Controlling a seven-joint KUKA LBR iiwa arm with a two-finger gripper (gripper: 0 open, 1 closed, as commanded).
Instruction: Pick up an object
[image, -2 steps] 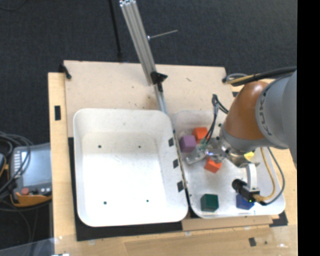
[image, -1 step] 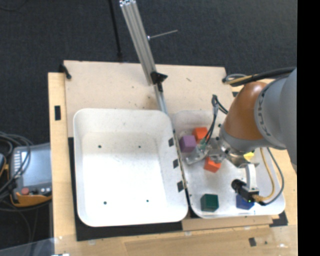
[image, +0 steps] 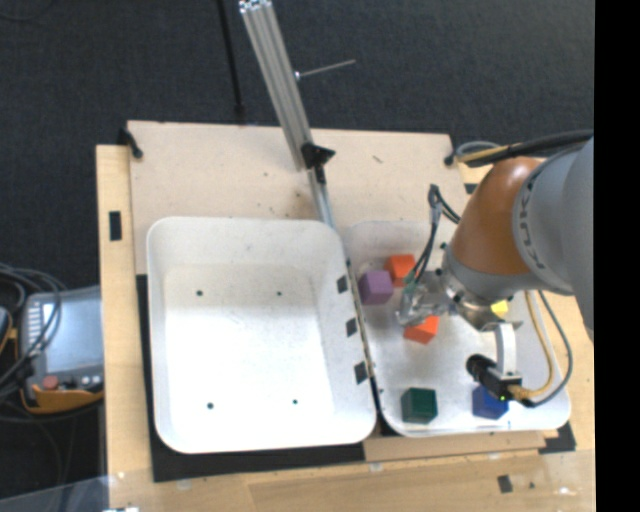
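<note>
Where the arm reaches in over the right bin (image: 560, 405), the end effector (image: 418, 312) hangs low above the bin floor, an orange cube (image: 421, 329) directly beneath its tip; whether the cube is gripped or merely under it, I cannot tell. Right bin contents: second orange cube (image: 402, 266), purple cube (image: 376, 286) beside it, green cube (image: 419, 404), blue cube (image: 489, 403). Left bin (image: 250, 240) adjoins on the bench (image: 220, 160).
</note>
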